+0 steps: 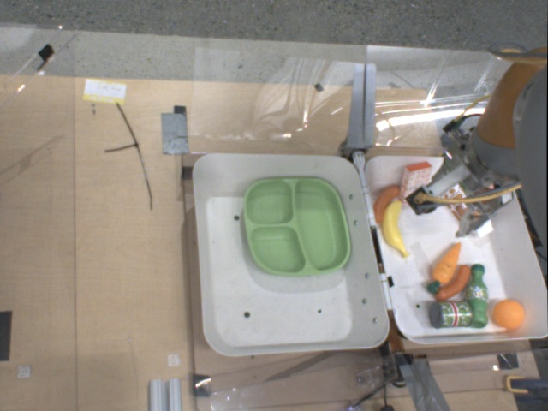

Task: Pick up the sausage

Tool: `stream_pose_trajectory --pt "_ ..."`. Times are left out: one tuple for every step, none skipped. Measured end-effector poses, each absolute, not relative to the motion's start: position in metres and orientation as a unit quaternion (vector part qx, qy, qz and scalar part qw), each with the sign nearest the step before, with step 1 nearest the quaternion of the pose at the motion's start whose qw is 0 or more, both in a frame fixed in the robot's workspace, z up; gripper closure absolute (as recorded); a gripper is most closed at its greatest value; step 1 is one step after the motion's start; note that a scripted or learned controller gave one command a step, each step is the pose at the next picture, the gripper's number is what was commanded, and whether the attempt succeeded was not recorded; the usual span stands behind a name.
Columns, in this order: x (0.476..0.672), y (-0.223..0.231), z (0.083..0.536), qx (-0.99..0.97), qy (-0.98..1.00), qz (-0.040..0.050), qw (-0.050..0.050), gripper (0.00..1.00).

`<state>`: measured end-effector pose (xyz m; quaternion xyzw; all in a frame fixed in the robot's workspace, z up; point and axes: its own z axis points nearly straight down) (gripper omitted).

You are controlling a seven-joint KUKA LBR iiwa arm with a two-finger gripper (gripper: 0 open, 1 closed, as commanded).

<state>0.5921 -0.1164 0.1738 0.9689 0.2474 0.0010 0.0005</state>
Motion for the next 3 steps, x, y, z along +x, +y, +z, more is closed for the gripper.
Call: stream_pose_trajectory --pt "0.541 -0.107 0.191 0.991 0.132 0.0005 0.000 0.00" --pt "0.655 -0.075 0.193 0.988 0.151 0.0009 0.000 0.00" --pt "0.598 -0.129 0.234 0.995 0.104 0.0019 0.000 0.00"
